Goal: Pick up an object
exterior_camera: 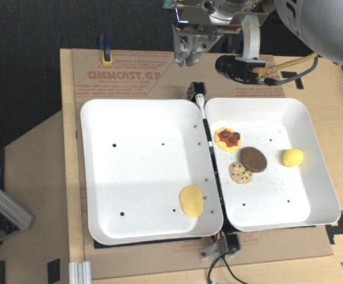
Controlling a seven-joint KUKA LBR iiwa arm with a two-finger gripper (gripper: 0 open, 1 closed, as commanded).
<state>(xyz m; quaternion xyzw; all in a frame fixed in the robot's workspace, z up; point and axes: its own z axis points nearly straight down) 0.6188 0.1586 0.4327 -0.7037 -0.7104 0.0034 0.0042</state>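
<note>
**Gripper hanging above the bench, objects lying in both bins**

We are looking down on two shallow white bins sitting side by side on a brown board. The gripper [189, 51] is hanging near the top of the view, over the board behind the bins and roughly in line with the seam between them, well apart from every object. Nothing is showing between its fingertips, and we cannot tell whether they are spread or closed, since they are reading as one blurred grey cluster.

In the left bin [100, 123] we are seeing a single pale yellow oval piece [191, 200] lying near the front right corner, close to the bin's inner wall.

In the right bin [301, 117] four objects are resting. A small pizza-like disc [228, 139] with red and dark toppings is lying toward the left side, just beside the dividing edge. A dark brown round cookie [253, 158] is sitting just in front and to the right of it, and a lighter chocolate-chip cookie [240, 173] is touching or slightly overlapping the brown cookie's near edge. A yellow ball-like piece [292, 157] is lying apart from those three, toward the right side of the bin.
</note>
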